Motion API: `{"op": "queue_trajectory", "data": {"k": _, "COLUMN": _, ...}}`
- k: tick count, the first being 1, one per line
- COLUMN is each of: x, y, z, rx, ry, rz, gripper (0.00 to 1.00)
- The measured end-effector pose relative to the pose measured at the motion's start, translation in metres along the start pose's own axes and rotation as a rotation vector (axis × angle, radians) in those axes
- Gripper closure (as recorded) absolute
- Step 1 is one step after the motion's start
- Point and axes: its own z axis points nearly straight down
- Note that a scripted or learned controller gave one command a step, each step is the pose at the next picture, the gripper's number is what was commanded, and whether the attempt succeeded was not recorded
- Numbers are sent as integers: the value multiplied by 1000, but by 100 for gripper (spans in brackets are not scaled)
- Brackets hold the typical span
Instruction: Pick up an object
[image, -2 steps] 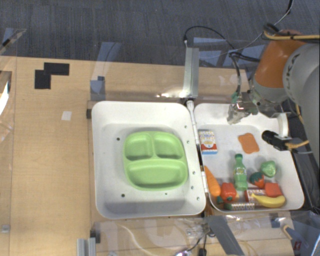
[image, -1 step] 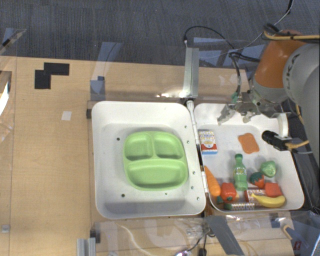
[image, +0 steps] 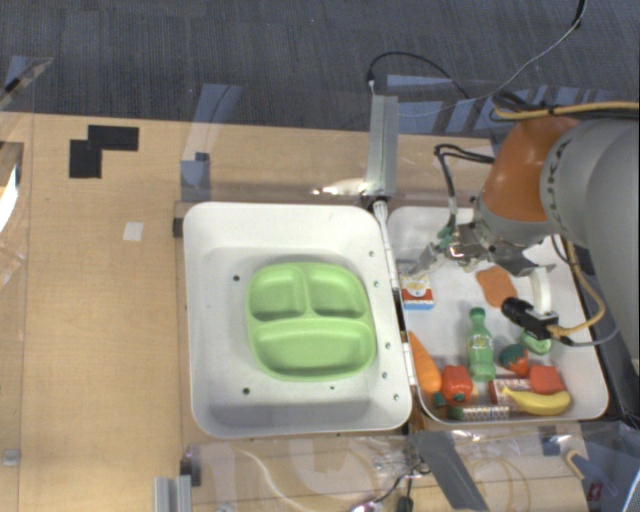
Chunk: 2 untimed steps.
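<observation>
Sitting under grey carpet at the top edge, wooden tabletop (image: 90, 330) carrying two shallow white bins side by side, with black patches near the upper left corner. Lying in the left bin (image: 215, 400), and taking up most of its floor: a green divided plate (image: 310, 320). Crowding the right bin (image: 596, 395): a small red-and-white carton (image: 417, 294) just beside the dividing wall, an orange carrot (image: 427, 366) along the left wall, a green bottle (image: 480, 343) standing near the middle, a red pepper (image: 457, 381) between carrot and bottle, a yellow banana (image: 538, 401) along the near edge, a flat orange piece (image: 495, 285) toward the back. Reaching in from the right, grey arm with orange band (image: 520, 175) above the wrist. Hanging over the back part of the right bin, gripper (image: 450, 245), pointing toward the left, above and apart from the carton. Fingers: too small and cluttered to judge as spread or closed; cannot tell. Nothing readable between them. Trailing behind the arm, black cables looping toward the top edge.
</observation>
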Motion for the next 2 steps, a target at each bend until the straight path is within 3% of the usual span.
{"op": "queue_trajectory", "data": {"k": 1, "x": -6, "y": 15, "z": 0, "rx": 4, "ry": 2, "rz": -60, "gripper": 0}}
{"op": "queue_trajectory", "data": {"k": 2, "x": -85, "y": -31, "z": -1, "rx": -2, "ry": -3, "rz": -191, "gripper": 0}}
